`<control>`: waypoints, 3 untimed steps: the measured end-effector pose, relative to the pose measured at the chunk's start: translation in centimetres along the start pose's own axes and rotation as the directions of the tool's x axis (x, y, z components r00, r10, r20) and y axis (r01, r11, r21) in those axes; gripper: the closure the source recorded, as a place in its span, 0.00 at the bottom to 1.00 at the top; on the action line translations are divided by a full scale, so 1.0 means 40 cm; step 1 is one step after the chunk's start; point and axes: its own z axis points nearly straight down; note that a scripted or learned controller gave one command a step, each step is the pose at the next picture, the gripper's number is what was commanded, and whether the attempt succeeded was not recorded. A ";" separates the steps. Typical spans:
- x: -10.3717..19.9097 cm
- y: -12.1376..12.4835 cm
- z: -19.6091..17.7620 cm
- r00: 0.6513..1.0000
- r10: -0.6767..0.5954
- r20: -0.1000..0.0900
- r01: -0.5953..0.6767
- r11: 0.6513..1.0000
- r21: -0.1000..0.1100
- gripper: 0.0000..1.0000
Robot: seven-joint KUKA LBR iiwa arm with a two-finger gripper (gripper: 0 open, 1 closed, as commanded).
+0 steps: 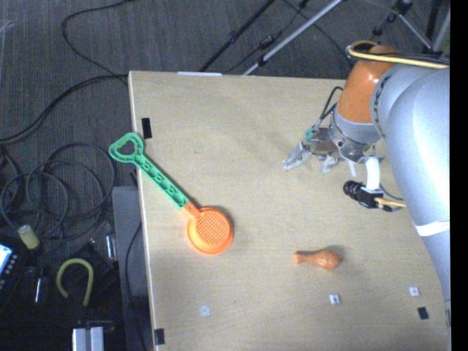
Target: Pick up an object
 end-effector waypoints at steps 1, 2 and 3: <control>-0.160 0.027 -0.001 0.998 -0.070 0.003 0.070 0.998 -0.001 0.00; -0.087 0.028 -0.001 0.902 -0.431 0.000 0.431 0.902 -0.002 0.00; 0.013 0.026 -0.001 0.883 -0.470 0.000 0.470 0.883 -0.002 0.00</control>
